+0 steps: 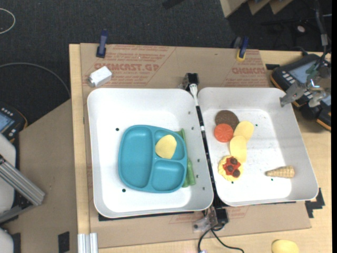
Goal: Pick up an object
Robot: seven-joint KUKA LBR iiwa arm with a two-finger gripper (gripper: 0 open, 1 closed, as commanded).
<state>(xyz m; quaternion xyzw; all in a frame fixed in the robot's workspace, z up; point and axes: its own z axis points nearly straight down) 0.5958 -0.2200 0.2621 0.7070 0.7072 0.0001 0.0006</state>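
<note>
With my gripper (295,95) at the right bin's (274,194) far corner, finger state unclear, I'd drop squarely over the lone cone (280,172)

Divided tray (138,159) in left bin (100,141), toy foods (231,141) in right bin (295,157)

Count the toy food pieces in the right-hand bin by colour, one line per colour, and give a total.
Yellow: 2, a round piece and a longer piece
Brown: 1, a disc
Orange-red: 1, a disc
Yellow with red topping: 1, a round piece
Tan: 1, a cone
Total: 6
</note>
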